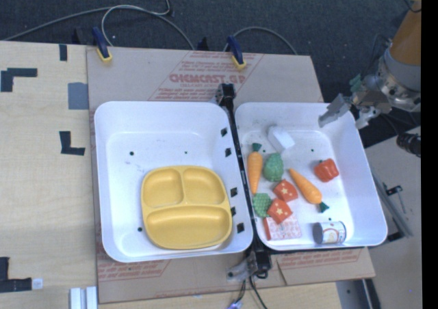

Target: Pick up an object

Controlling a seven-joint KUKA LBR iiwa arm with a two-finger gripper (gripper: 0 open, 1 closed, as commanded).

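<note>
- The gripper point(345, 111) hangs at the far right rim of the right bin point(369, 184), up by its top corner, over the edge rather than over the toys.
- Whether it is open or closed, I can't tell; the view from above at this slant hides it. Nothing shows in its grasp.
- The toys sit lower and to the left of it: a white block point(280, 139) is nearest, then a red pepper point(326, 170) close under the right wall.
- Further in, two carrots: one carrot point(254, 171) lies upright along the divider, the other carrot point(305, 187) runs on a slant, tip toward the upper left.
- A can point(330, 233) lies on its side at the near right corner.
- The left bin point(109, 164) holds a yellow tray point(186, 206), well away.
- My read: the pick isn't begun; the arm would need to swing inward and toward the bin's near side, then drop.
</note>
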